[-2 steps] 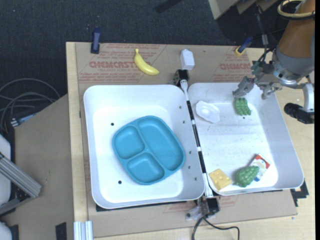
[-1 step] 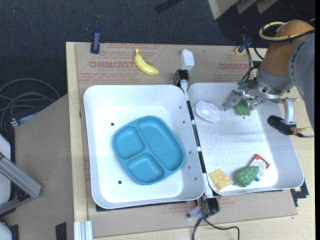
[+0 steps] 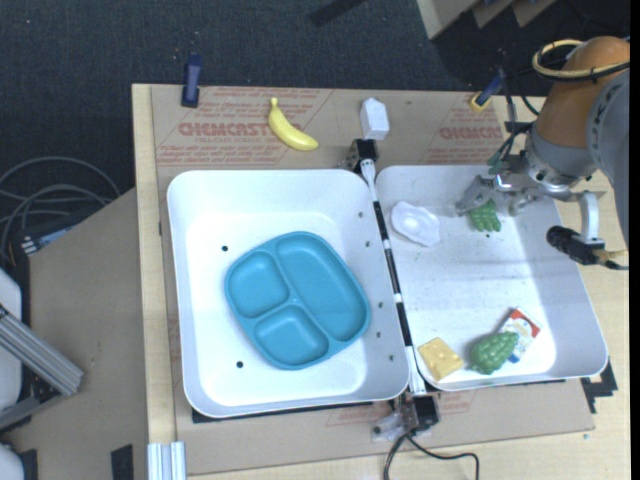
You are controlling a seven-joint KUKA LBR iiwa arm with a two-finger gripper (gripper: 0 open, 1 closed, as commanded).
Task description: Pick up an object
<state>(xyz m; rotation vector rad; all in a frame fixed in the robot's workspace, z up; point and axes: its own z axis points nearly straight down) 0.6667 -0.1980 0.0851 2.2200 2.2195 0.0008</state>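
Nearest the lens, at the front edge of the right bin [image 3: 570,298], three small things huddle together: a yellow block [image 3: 438,357], a knobbly green toy [image 3: 493,351] touching it, and a red-and-white packet [image 3: 521,326] just behind the toy; they sit where the bin floor slopes toward the front wall, which probably explains the clustering. Farther back in the same bin lies a white crumpled piece [image 3: 414,222] close to the divider, and near the back right a small green object [image 3: 485,217] rests on the bin floor. The gripper [image 3: 492,196] hangs directly over that green object, its metal tips reaching to it or just short of it, so this looks like the chosen target and the grasp looks like it is at the closing stage. Whether the fingers are spread or closed I cannot tell, because the wrist hides the gap, and nothing shows the object clamped or lifted. The left bin [image 3: 200,218] holds a blue divided plate [image 3: 293,297], lying flat and well apart from the action. On the worktop [image 3: 160,148] behind the bins a yellow banana [image 3: 289,129] lies outside either bin, likely out of play. The green object is small and low, so a slight miss would push it aside rather than trap it
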